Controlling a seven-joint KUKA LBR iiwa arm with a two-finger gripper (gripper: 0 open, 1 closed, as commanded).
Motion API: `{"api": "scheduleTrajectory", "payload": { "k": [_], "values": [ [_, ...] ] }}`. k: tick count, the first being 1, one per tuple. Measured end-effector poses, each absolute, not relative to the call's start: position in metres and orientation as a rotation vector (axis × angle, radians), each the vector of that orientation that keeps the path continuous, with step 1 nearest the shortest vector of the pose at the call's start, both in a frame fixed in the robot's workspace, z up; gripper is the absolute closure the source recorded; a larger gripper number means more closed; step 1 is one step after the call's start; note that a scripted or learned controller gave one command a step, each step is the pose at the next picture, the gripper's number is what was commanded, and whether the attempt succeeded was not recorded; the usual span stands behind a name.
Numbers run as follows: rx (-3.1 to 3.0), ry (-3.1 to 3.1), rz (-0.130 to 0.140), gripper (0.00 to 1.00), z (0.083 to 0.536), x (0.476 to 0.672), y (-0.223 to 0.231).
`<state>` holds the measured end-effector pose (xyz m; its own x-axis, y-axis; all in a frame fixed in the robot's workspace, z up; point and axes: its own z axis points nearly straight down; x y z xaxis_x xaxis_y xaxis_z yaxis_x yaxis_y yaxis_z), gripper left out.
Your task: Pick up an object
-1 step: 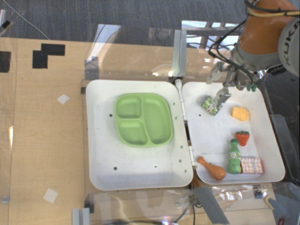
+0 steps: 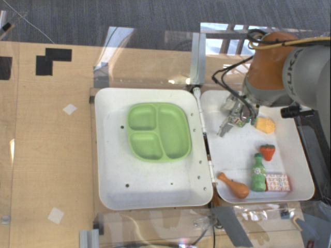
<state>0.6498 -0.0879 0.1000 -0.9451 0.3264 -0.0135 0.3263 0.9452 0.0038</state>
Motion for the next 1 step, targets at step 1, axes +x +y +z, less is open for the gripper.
{"api": "scheduleTrajectory", "payload": {
  "k": [1],
  "values": [
    [0.15,3.126,0.001,0.0,0.0888,0.6282,-0.0847]
  ]
}}
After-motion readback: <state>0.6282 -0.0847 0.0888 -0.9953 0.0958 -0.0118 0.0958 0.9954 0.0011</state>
